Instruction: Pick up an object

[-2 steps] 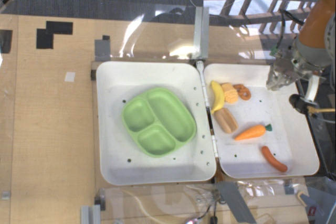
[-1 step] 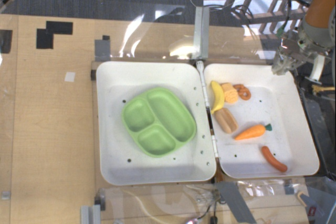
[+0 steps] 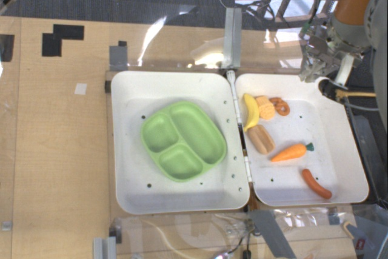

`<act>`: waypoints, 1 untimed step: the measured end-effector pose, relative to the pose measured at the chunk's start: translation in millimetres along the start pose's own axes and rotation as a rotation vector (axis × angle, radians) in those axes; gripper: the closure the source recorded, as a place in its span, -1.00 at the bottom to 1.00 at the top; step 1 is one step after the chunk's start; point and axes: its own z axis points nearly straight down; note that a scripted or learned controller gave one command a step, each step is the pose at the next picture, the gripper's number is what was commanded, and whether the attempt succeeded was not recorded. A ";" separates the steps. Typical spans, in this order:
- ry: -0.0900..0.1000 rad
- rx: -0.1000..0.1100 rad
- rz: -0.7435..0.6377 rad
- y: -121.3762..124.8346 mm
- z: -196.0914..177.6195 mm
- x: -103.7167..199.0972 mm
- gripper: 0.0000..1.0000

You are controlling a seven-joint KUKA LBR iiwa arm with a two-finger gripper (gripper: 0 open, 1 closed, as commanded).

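Candidate objects lie in the right bin [image 3: 357, 154], all toy food. The carrot [image 3: 290, 153] sits near the bin's centre, lying roughly flat with its green tip toward 3 o'clock, apart from its neighbours. The sausage [image 3: 316, 184] lies at about 5 o'clock from it, also clear on all sides. At 10 to 11 o'clock from the carrot the items crowd: a brown bread roll [image 3: 261, 139], a banana [image 3: 250, 111] against the bin's left wall, an orange piece [image 3: 265, 109] and a small pretzel [image 3: 280, 107], several touching.

The gripper [image 3: 315, 63] hangs above the bin's far rim at about 1 o'clock from the carrot, carrying nothing; whether its jaws are parted cannot be told from this angle.

Assessment: the carrot or sausage is the sounder target, since the cluster invites a double or glancing contact. The descent should centre over the body's thickest part, jaws set across its short axis.

The left bin [image 3: 121, 130] holds a green divided plate [image 3: 183, 140].
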 end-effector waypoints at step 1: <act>0.000 0.000 0.030 10.8 -9.2 -23.7 1.00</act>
